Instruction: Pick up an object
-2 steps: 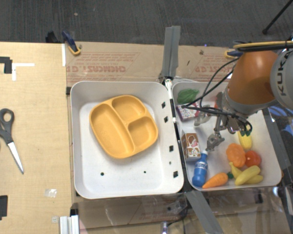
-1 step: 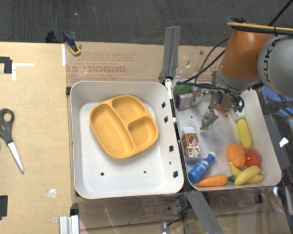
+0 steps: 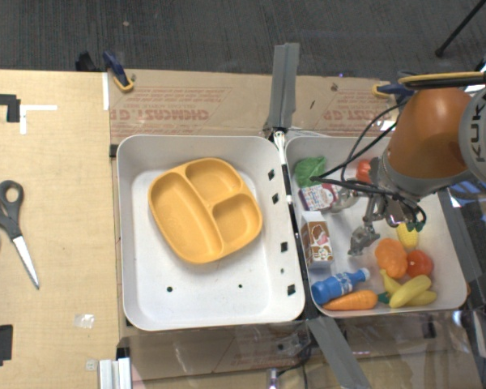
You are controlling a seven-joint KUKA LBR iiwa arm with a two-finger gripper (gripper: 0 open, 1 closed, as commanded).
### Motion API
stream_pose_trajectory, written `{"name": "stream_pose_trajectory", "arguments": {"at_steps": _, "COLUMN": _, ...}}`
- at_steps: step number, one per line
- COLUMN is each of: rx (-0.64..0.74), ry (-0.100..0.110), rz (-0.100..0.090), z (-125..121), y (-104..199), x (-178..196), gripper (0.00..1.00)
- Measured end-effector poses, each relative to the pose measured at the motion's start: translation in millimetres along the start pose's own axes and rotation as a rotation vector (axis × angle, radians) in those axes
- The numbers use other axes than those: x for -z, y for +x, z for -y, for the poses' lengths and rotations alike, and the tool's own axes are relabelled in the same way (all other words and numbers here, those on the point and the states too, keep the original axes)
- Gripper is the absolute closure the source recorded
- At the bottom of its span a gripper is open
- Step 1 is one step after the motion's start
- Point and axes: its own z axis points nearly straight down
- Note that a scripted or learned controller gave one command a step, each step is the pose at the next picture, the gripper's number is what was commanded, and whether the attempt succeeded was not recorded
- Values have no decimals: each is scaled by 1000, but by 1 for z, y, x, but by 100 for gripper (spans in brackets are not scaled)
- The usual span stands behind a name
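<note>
A wooden table [image 3: 49, 217] over dark floor [image 3: 186, 14] carries scissors [image 3: 16, 225] and two bins [image 3: 202, 310], the tool [image 3: 363, 240] hanging narrow and empty over crowded toys

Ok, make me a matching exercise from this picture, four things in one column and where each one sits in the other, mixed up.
Things:
1. yellow divided plate
2. scissors
3. carrot
4. green item

Places:
A. near edge of right bin
B. bench, left of the bins
C. left bin
D. far end of right bin

Pairs: 1-C, 2-B, 3-A, 4-D
</note>
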Motion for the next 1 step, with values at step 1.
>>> {"name": "stream_pose_trajectory", "arguments": {"at_steps": 1, "rx": -122, "ry": 7, "rz": 29, "z": -34, "y": 49, "x": 7, "gripper": 0}}
